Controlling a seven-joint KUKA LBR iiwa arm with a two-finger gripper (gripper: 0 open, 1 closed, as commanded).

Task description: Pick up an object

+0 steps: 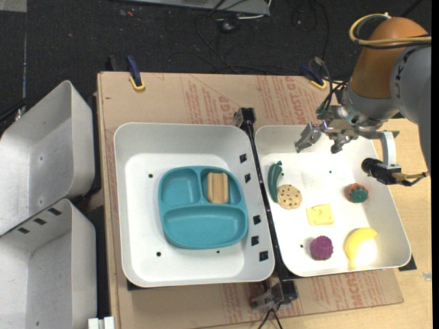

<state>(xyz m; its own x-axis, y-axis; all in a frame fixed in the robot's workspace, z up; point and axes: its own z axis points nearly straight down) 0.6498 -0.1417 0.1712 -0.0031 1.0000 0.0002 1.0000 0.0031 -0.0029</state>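
Nearest camera in right bin [394,204]: yellow banana [359,244] and purple round piece [321,247] at front edge; yellow square [320,214] and cookie [289,197] mid-bin, green-and-red round piece [357,193] to right, green pod [275,177] along left wall. Any of these a candidate, none between fingers. Step judged: approach, target not yet committed. Gripper [324,138] poised over back of right bin, jaws spread apart and holding nothing, well apart from all items. Next move calls for travel forward over one piece, then descent with fingers straddling it. Arm [384,60] entering from right, wrist bent downward. Left bin [130,204] bearing teal tray [202,218] with tan block [218,187] in its back right compartment
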